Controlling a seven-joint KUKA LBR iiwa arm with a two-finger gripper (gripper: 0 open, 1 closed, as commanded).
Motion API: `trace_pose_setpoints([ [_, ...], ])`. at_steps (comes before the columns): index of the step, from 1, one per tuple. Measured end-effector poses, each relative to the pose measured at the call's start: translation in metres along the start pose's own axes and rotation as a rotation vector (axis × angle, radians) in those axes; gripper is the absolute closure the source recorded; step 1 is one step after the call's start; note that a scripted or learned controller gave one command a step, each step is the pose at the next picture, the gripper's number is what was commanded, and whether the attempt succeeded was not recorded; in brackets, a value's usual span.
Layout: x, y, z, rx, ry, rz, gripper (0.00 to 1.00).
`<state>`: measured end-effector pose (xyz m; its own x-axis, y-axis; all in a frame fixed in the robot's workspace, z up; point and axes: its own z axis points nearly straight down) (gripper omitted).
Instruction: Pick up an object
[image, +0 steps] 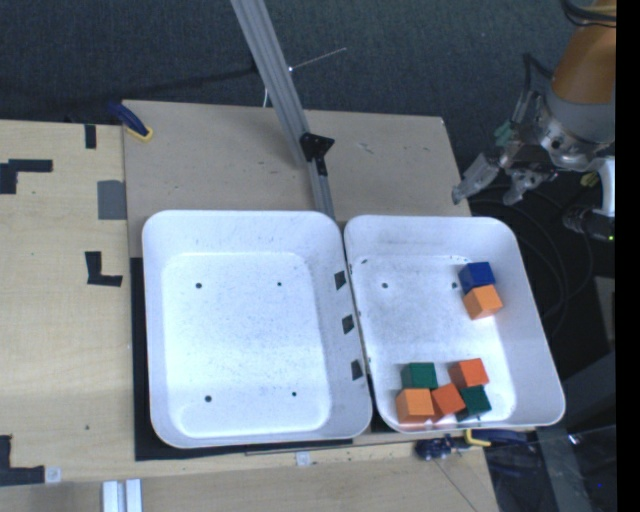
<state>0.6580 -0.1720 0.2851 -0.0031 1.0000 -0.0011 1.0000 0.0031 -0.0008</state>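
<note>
While the two-finger gripper (492, 182) hangs spread and empty, the nearest small blue wooden cube (477, 273) lies toward six o'clock.

Even overhead light; soft shadows; slight blur

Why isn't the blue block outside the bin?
It is inside: the blue block sits on the right bin floor, touching an orange block.

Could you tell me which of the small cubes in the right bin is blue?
The blue cube at the far side, touching an orange cube; the rest are orange or green.
</note>
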Motion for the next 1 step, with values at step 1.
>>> trace_pose_setpoints([
  [1,-0.0003,-0.0001,-0.0001,0.001,-0.001,0.001,0.00],
])
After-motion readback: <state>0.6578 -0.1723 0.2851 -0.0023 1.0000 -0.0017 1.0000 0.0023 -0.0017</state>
